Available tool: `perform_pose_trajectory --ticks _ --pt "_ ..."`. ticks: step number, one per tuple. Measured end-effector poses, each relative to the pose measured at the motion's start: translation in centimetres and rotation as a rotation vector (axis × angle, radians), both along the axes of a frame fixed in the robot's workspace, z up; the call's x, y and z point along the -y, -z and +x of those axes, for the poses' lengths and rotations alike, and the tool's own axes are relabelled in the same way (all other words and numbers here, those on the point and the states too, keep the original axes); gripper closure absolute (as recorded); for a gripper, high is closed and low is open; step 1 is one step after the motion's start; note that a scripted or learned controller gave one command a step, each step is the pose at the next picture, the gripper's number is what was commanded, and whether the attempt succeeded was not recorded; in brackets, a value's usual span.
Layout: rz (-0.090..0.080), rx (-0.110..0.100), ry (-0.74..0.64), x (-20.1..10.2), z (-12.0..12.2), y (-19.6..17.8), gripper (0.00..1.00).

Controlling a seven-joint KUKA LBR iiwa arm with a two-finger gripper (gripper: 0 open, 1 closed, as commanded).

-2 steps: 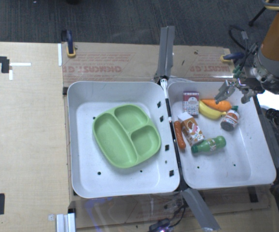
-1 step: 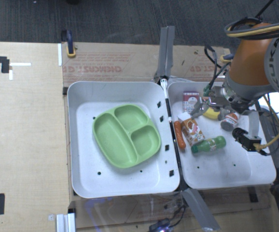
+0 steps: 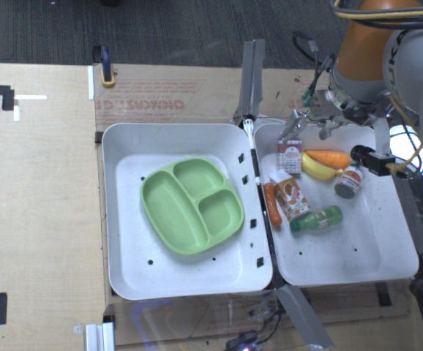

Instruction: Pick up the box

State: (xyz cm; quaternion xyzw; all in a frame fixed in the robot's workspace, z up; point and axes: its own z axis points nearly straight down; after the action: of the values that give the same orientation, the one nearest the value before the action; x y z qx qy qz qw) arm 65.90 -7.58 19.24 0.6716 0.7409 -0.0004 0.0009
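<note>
- Box (image 3: 290, 156): a small carton with a dark red top and white lower face, standing upright near the far left corner of the right bin (image 3: 387, 262). A banana (image 3: 318, 167) lies just beside it on its right, with a carrot (image 3: 328, 156) behind that.
- Gripper (image 3: 308, 122): hangs over the far edge of the right bin, just beyond and slightly right of the box, not touching it. Nothing sits between its fingers; whether they are spread or pressed together I cannot tell.
- Step in hand, by my reading: the approach. Nothing is grasped yet.
- Next move calls for: shifting towards the box, lining the fingers across its narrow faces, and descending without nudging the banana or tipping the carton.
- Nearby: a flat snack packet (image 3: 290, 198), a sausage (image 3: 271, 203), a green bottle (image 3: 317, 219) and a small jar (image 3: 348, 182).
- Left bin (image 3: 116, 210) holds a green divided plate (image 3: 191, 205).
- Writing: the box print is too small to read. Red mirrored lettering on the cardboard (image 3: 153, 93) behind the bins is illegible.
</note>
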Motion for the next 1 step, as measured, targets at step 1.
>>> perform_pose_trajectory --ticks 1 --pt "0.0 0.0 0.0 0.0 0.0 0.0 0.0"
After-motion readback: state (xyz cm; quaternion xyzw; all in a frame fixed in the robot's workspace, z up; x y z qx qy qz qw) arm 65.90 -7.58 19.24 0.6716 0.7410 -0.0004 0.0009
